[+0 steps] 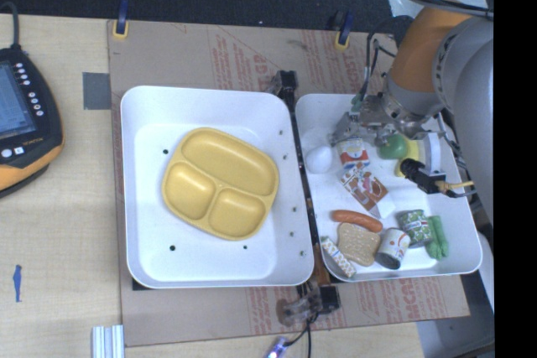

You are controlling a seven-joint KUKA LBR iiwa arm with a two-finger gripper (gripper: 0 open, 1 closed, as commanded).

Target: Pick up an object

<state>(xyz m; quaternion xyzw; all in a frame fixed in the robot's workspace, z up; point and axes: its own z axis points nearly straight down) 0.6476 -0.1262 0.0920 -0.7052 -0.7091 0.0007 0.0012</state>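
**Clutter below me, nothing in my grasp**

At the far left of the wooden bench [59, 247], a black-and-orange handheld controller [18, 123] lies at the frame's edge. A grey patch of tape [96, 90] sits just beside the brown cardboard sheet [210, 54] under both bins. Two blue clamps [122, 19] pin the sheet's far edge.

The left bin [143, 251] holds one thing, a yellow divided plate [220, 182] with three compartments, lying flat near its middle.

Everything I could pick lies in the right bin [457, 260]. A white ball [319, 158] rests near the bin's left wall. Just right of it is a red-and-white packet [359, 176]. Nearer the front lie a red sausage [357, 220], a slice of toast [359, 244] and a tipped can [393, 248]. A green bundle [424, 230] sits near the right wall.

My gripper [357, 134] hangs over the far end of this bin, just above the packet and right of the ball. My fingers [342, 132] look parted, with nothing between them. I cannot tell whether the tips touch the bin floor or the packet. A green ball [392, 148] lies just beside my wrist, on its right.

My arm [457, 71], grey with its orange band [419, 42], comes in from the right edge.
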